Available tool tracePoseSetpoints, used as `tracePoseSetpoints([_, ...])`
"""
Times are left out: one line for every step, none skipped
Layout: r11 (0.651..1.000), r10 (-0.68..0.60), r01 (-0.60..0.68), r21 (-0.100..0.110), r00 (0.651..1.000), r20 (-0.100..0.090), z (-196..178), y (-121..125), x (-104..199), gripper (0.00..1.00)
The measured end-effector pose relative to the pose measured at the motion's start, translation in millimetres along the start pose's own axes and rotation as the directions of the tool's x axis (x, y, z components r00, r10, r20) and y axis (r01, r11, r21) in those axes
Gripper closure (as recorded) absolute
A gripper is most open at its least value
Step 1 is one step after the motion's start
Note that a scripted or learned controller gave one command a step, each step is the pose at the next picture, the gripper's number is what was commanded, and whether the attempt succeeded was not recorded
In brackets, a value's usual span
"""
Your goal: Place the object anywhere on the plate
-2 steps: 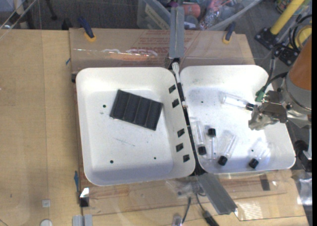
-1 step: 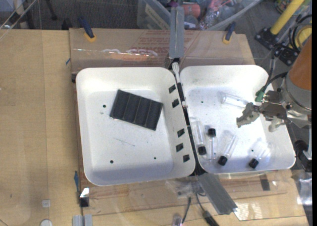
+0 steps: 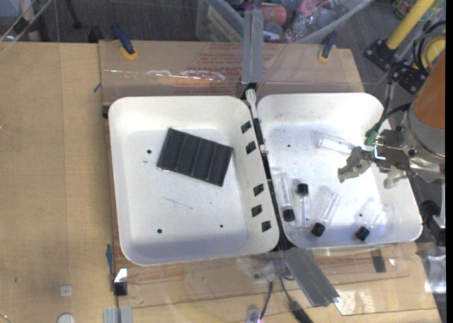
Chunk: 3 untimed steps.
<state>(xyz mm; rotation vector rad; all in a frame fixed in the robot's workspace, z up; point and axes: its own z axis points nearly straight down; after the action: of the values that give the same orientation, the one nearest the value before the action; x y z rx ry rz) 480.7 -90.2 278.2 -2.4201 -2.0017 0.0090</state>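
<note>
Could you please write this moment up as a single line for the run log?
gripper: over right bin, nothing seen held | clear vials: lying in right bin | dark plate: left bin, nothing on it | placement: not yet done

Both bins, left (image 3: 127, 194) and right (image 3: 354, 112), look like smooth white plastic with a slight sheen. The dark plate (image 3: 195, 156) is matt black with ribbed grooves. The little vials (image 3: 327, 208) are clear glossy plastic or glass with black caps. The bench (image 3: 49, 173) is pale wood, pretty matt.
</note>
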Motion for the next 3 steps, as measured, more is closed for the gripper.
tracePoseSetpoints([1.0, -0.001, 0.001, 0.001, 1.0, 0.001, -9.3, 0.3, -0.2, 1.0])
tracePoseSetpoints([1.0, -0.001, 0.001, 0.001, 1.0, 0.001, -9.2, 0.3, 0.1, 0.0])
tracePoseSetpoints([1.0, -0.002, 0.002, 0.001, 1.0, 0.002, -18.6, 0.7, -0.2, 1.0])
